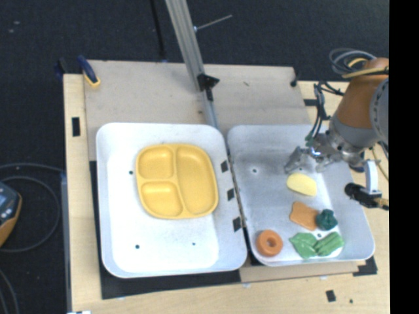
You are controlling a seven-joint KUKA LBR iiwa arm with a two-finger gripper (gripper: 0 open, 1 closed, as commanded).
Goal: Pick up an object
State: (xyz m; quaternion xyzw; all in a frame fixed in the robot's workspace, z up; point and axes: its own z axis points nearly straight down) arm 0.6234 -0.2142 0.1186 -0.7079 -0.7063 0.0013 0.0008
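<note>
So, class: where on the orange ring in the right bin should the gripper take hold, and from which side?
Probably from straight above, across the orange ring on its rim: it lies flat with its hole up. Favour the left part, since a green piece lies close on its right.

A pale wooden bench [262,87] carries two white bins side by side: the left bin [118,241], the right bin [262,149], apparently on a dark mat [95,227].
</note>
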